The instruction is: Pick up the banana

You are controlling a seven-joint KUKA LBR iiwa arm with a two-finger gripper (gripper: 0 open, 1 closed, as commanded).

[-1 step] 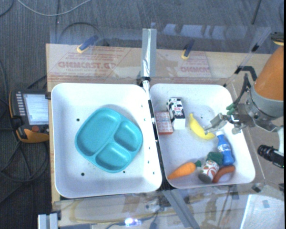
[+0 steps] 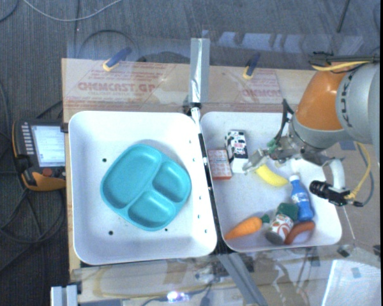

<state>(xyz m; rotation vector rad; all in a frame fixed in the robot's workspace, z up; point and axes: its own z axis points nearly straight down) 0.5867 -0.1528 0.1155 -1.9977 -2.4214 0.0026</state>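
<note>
The yellow banana (image 2: pixel 272 176) lies in the right bin (image 2: pixel 236 199), near its middle, angled from upper left to lower right. My gripper (image 2: pixel 263 158) hangs low in that bin, right at the banana's upper left end, under the grey wrist and its orange band (image 2: pixel 324 104). It sits just above the banana, and whether it touches the fruit is unclear. The banana appears to rest on the bin floor.
The right bin also holds a small white and black item (image 2: pixel 237 143), a red and white box (image 2: pixel 220 164), a blue bottle (image 2: pixel 300 198), a carrot (image 2: pixel 244 228), a can (image 2: pixel 279 228) and a reddish piece (image 2: pixel 300 233). A teal divided plate (image 2: pixel 147 185) lies in the left bin.
</note>
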